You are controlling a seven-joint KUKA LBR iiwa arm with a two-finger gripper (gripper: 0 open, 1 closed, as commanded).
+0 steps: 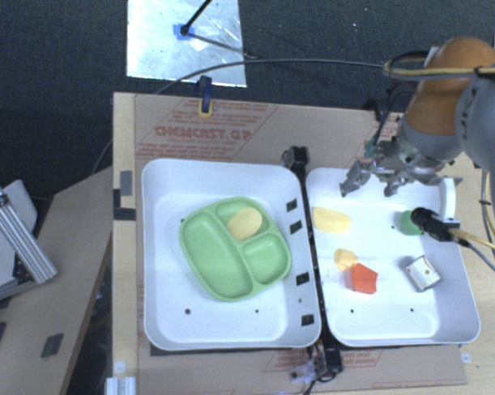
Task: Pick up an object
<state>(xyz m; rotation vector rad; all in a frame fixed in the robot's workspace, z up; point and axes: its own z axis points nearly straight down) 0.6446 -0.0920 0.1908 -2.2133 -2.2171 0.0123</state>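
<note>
Objects sit loose in the right bin (462,322): yellow piece (331,220), orange block (363,278), green ball (408,221). I see my gripper (372,185) hovering above the bin's far edge, fingers spread, grasping nothing. I judge the whole pick remains undone.

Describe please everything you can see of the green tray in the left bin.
The green tray looks like smooth plastic, pale green, with rounded corners and three compartments: one long and two smaller. It lies flat and turned at a slant on the floor of the left bin, near its middle. A yellow rounded object rests in the smaller compartment farther from the camera. The gripper is not near it.
</note>
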